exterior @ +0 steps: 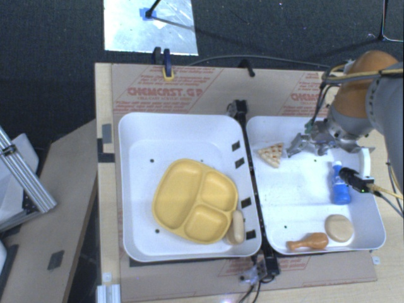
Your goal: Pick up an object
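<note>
1. Two white bins on the bench: left bin with a yellow tray and a pale roll at the tray's lower right corner.
2. Right bin with a waffle wedge at upper left, a blue bottle at right, a round bun and a drumstick along the near wall.
3. Gripper low in the right bin's upper part, just right of the wedge, fingers spread apart, nothing between them.
4. Likely target: the wedge, nearest to the fingertips and well apart from the other items.
5. Step in hand, by judgement: lining up over the wedge before closing.
6. To do well: shift left until the wedge sits squarely between the fingers, not beside one tip.
7. Turn the wrist so the fingers close across the wedge's narrow span, not along its length.
8. Go down close to the bin floor; a flat piece slips out of a high pinch.
9. Mind the bin's left wall and the divider close by; leave room for the outer finger.
10. Close gently, then lift straight up and check the wedge comes along.
</note>
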`<state>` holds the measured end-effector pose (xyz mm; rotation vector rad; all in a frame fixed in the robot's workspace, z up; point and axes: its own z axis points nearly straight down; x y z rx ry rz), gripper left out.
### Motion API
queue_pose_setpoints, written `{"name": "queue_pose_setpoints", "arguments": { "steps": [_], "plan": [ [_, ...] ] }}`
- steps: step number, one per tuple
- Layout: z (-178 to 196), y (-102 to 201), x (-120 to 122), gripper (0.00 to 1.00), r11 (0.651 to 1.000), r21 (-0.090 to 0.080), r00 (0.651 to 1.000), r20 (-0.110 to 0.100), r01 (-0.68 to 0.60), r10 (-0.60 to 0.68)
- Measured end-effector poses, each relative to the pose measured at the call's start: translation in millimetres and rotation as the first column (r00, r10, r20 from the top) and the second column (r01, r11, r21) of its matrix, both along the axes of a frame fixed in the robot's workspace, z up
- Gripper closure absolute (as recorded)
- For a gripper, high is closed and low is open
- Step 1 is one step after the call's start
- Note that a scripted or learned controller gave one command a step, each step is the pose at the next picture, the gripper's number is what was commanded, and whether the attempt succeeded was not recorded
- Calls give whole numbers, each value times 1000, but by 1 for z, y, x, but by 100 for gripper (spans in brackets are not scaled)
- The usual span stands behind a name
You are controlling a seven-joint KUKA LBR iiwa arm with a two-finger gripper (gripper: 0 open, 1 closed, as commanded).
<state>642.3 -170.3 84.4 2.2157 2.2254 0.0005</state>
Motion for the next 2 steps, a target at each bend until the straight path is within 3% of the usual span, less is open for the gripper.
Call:
{"name": "queue_pose_setpoints", "arguments": {
  "steps": [1,2],
  "plan": [
    [12,0,1,100,1000,-1,1000,5,-1,1],
    [57,-3,6,100,1000,-1,1000,5,0,0]
  ]
}}
